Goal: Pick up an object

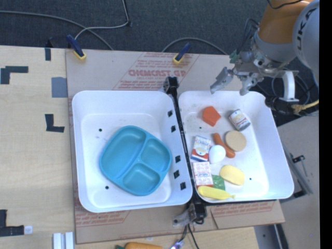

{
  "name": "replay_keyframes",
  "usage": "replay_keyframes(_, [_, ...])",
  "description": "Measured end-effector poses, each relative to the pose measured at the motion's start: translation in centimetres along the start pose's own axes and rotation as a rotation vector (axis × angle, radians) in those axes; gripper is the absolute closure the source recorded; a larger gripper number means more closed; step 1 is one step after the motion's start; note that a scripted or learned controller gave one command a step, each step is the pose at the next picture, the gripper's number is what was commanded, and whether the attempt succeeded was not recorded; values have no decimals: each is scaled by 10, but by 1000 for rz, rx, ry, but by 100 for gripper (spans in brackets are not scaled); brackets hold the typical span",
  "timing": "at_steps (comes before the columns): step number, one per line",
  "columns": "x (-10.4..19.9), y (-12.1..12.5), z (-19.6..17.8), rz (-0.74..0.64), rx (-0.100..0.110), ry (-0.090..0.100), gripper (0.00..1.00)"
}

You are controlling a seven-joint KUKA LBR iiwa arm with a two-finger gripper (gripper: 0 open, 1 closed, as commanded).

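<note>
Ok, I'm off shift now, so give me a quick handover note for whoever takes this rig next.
Gripper: open, holding nothing, above the far rim of the right bin.
Right bin holds: orange block, small can, tan disc, white egg, lemon, banana, plus small packets.
Left bin: blue divided tray.
Done: nothing picked yet.
Left: descend, grasp one object, lift.

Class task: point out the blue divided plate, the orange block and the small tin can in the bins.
blue divided plate (136,161): camera view, centre ridge.
orange block (210,115): camera view, top face.
small tin can (239,120): camera view, its side.
</note>
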State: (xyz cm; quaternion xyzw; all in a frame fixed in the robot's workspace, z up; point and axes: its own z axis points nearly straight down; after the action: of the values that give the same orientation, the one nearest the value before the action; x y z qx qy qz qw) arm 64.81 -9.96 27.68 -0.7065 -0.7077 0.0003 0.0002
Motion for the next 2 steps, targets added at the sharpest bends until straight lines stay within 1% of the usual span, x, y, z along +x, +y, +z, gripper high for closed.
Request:
replay_keyframes(1, [-6,-8,111,1,4,0,0])
replay_keyframes(2, [2,-3,191,1,-3,-3,0])
